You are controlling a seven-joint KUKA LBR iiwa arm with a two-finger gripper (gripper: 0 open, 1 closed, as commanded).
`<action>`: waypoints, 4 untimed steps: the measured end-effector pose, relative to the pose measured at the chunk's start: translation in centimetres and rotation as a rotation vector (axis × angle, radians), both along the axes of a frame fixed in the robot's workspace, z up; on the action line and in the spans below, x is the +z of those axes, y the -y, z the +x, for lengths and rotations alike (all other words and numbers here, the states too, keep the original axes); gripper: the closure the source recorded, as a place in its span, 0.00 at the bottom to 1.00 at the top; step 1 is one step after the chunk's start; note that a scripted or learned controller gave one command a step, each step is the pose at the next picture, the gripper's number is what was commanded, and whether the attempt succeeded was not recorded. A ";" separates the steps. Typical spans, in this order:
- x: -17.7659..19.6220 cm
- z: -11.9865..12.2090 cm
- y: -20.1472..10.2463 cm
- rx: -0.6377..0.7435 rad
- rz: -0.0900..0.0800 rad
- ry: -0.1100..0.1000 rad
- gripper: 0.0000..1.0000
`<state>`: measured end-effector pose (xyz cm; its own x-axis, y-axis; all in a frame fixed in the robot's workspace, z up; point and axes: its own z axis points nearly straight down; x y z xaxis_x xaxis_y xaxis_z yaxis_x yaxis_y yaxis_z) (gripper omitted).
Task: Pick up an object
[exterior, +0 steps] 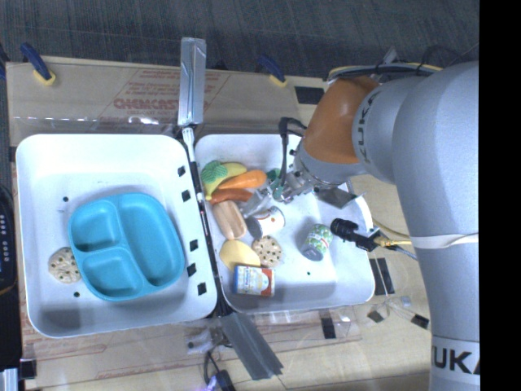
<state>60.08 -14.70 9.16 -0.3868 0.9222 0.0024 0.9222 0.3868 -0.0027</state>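
- The object to be picked is not named, so any item will do; most lie in the right bin (pixel 358 279), in a loose heap toward its left wall.
- Far left, a cookie (pixel 62 265) sits in the left bin (pixel 32 161), touching the edge of a blue divided tray (pixel 124 245); it looks thin and flat, hard to get fingers under.
- In the heap, a carrot (pixel 241 182) lies across the top, with a hot dog (pixel 229 218) just below it. Both look like light, stiff plastic toys; their narrow, rounded bodies would suit a pinch across the middle, though smooth skins may slip.
- Lower down, a small can (pixel 252 281) lies on its side beside another cookie (pixel 267 251); the can would likely roll.
- The gripper (pixel 281 190) hangs at the carrot's right end; whether its jaws are spread or pressed together cannot be told.
- Further right, a small patterned cup (pixel 317 241) stands apart, probably the clearest target.
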 end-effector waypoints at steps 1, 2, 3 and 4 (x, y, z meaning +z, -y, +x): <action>1.1 0.1 0.0 0.003 -0.001 0.001 1.00; 10.3 3.1 -5.1 0.053 -0.001 0.010 1.00; 10.0 2.9 -5.0 0.051 -0.001 0.003 0.00; 10.0 2.9 -5.0 0.051 -0.001 0.003 0.00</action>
<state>62.97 -9.70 19.12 -0.4337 0.9011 -0.0001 0.9011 0.4337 -0.0002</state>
